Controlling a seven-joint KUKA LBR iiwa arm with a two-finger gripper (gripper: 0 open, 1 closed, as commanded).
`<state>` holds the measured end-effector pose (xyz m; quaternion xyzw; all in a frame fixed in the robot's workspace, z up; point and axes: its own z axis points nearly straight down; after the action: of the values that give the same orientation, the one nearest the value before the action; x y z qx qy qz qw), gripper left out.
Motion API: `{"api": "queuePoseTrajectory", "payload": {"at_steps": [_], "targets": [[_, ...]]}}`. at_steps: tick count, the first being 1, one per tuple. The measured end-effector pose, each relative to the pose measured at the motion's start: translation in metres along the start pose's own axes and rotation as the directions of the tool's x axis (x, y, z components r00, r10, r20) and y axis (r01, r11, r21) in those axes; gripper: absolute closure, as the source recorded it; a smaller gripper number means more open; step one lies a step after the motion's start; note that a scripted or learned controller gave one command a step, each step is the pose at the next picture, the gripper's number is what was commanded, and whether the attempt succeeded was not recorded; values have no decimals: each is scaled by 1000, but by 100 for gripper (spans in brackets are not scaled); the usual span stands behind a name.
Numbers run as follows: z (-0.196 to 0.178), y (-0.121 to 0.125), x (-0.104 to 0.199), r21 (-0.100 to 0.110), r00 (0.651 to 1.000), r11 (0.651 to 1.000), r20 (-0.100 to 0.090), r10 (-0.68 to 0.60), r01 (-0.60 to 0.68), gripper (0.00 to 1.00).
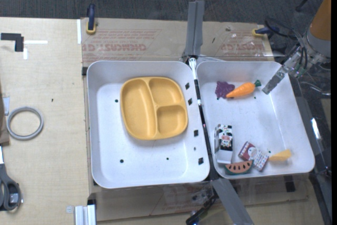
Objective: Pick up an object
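Note:
The right bin [295, 113] holds the toys. An orange carrot [241, 90] lies against a purple grape bunch [224, 89] near the bin's back. A small milk carton [225, 142], a watermelon slice [238, 168], a red and white packet [253, 154] and a yellow piece [280, 155] sit along its front. My gripper [270, 85] hangs over the bin's back right corner, just right of the carrot's green tip and apart from it, with nothing seen in its grasp.
A yellow divided plate [154, 107] fills the middle of the left bin [100, 155]. On the bench to the left lie a grey tape roll [23, 123] and scissors [8, 195]. Cables hang by the arm at the right.

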<state>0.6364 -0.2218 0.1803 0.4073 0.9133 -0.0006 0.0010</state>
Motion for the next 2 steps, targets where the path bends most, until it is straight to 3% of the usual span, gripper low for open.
{"api": "queuePoseTrajectory", "payload": {"at_steps": [1,2], "targets": [[0,0,0,0,1000,1000,0,0,0,0],[60,44,28,1,927,927,-1,374,-374,0]]}}
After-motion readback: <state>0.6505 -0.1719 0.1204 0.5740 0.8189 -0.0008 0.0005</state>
